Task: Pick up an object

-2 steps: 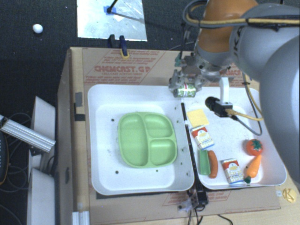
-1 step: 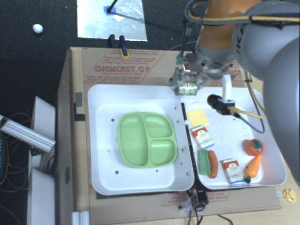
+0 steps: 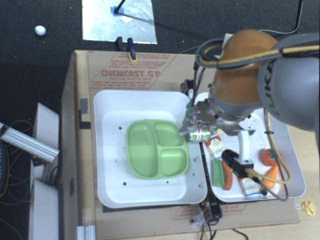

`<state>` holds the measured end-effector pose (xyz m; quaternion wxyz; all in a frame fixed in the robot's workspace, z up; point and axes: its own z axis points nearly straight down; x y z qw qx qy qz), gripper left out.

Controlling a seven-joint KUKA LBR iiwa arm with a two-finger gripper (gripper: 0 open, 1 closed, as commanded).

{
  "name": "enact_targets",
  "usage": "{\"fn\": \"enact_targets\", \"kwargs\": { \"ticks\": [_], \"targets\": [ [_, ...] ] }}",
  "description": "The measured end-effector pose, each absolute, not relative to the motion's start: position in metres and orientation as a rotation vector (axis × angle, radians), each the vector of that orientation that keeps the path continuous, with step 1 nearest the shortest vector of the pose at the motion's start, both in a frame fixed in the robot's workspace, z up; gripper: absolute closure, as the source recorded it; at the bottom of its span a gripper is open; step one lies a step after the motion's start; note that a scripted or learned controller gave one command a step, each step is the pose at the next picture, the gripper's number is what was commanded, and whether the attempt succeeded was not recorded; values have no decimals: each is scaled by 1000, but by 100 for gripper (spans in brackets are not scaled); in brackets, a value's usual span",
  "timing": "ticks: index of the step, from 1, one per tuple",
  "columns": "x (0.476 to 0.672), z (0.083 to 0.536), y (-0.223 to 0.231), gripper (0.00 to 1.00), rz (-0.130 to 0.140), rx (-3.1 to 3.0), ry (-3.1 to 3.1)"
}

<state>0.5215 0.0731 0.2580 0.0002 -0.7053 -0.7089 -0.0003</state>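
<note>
1. The grey arm point(image 3: 287, 89), with its orange band point(image 3: 245, 54), comes in from the view's right and ends at the gripper point(image 3: 196, 126). The gripper hangs low over the seam where the two bins meet.
2. The left bin point(image 3: 115, 186) spreads out from the gripper toward the view's left, with its near wall just beside the gripper.
3. The right bin point(image 3: 294, 178) lies on the gripper's other side, partly covered by the arm.
4. A green divided plate point(image 3: 155, 151) lies flat in the left bin. Its upper right corner is just beside the gripper, on the gripper's lower-left side.
5. I cannot tell whether the gripper is open or closed, as the wrist hides its tip.
6. A small green-and-white item point(image 3: 200, 135) with a red patch sits right at the gripper's lower end, on the seam. I cannot tell whether it is gripped.
7. A red-and-white packet point(image 3: 215, 147) lies near the gripper, below and to its right.
8. A green stick point(image 3: 218, 172) lies further below the gripper, with an orange-red piece point(image 3: 227, 180) beside it.
9. Two orange pieces point(image 3: 270, 157) lie well apart from the gripper, at the right bin's far side.
</note>
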Motion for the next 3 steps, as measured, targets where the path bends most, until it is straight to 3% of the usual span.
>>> {"fn": "enact_targets", "kwargs": {
  "ticks": [1, 2, 3],
  "targets": [
    [545, 274, 13, 100, -1, -2222, -2224],
    [592, 259, -19, 100, 0, -2222, -2223],
    [568, 258, 35, 100, -2, -2217, -2226]
  ]
}}
